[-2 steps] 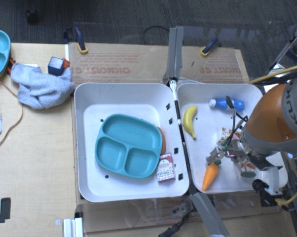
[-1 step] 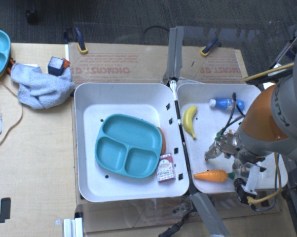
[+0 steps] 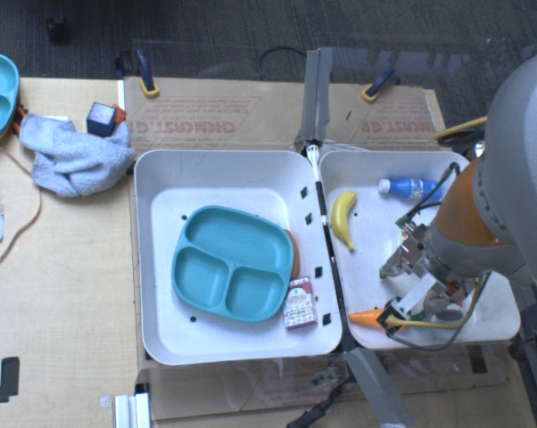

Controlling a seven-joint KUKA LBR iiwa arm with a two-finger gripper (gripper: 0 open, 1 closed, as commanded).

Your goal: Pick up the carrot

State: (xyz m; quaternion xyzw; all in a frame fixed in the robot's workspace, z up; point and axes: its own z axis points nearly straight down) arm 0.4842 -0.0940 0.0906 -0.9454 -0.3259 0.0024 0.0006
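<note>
The carrot (image 3: 365, 319) is small and orange. It lies at the near left corner of the right bin (image 3: 496, 324), against the front wall. My gripper (image 3: 399, 263) hangs low over the middle of that bin, up and to the right of the carrot and apart from it. The arm's grey body and orange band cover the bin's right side.
A banana (image 3: 342, 218) and a blue bottle (image 3: 406, 186) lie in the far half of the right bin. The left bin (image 3: 157, 239) holds a teal divided plate (image 3: 233, 263) and a small red and white packet (image 3: 300, 304). A grey cloth (image 3: 75, 155) lies on the bench to the left.
</note>
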